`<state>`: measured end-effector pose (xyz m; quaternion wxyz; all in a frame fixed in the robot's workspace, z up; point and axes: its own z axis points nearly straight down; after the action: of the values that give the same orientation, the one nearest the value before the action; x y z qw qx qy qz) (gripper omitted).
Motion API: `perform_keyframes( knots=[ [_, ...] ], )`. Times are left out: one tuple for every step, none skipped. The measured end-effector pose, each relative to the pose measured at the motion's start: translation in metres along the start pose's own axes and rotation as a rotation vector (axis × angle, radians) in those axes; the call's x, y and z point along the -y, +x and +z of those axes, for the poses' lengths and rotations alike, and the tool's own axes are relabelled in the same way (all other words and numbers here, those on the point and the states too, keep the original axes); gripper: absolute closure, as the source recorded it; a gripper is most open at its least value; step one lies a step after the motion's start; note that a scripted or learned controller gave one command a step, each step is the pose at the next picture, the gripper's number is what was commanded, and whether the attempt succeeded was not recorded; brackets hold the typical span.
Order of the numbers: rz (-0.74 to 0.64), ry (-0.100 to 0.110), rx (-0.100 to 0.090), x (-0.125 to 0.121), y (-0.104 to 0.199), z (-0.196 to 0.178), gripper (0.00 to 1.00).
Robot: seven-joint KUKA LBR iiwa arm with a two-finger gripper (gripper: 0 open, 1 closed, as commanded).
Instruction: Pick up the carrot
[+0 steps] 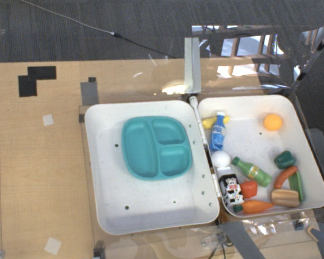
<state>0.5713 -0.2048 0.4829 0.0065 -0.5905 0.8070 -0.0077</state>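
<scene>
two white bins sit side by side on the bench (37, 180); the left bin (115, 211) holds a teal plate (155, 147) with three compartments, lying flat near the middle, slightly toward the far side.

the right bin (246, 139) holds the clutter; the carrot (257, 206) lies flat along the near wall, left of the middle, its thick end to the left and its tip pointing right; its thick end is just beside a cow-print box (231, 188) that stands against the left wall, and a small red piece (249, 189) sits just behind it; its tip is just beside a brown loaf (286, 198) in the near right corner.

behind the loaf a red-orange long piece (286, 176) lies at a slant, with a dark green long piece (296, 186) along its right side; farther back is a dark green block (284, 159); a green bottle (252, 171) lies tilted near the middle of the bin, well apart from the carrot; a white ball (221, 160) rests by the left wall; beyond it a blue bottle (217, 133) lies with its white cap toward the far side, touching a yellow piece (209, 122); an orange ball (272, 122) sits alone toward the far right corner.

nothing lies on the carrot; whether the pincer is apart or together cannot be told.
</scene>
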Motion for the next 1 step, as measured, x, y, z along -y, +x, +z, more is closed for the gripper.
perform_keyframes(
  knots=[
    [-0.536, -0.017, 0.006, -0.0195, 0.006, 0.1053, 1.0]
  ],
)
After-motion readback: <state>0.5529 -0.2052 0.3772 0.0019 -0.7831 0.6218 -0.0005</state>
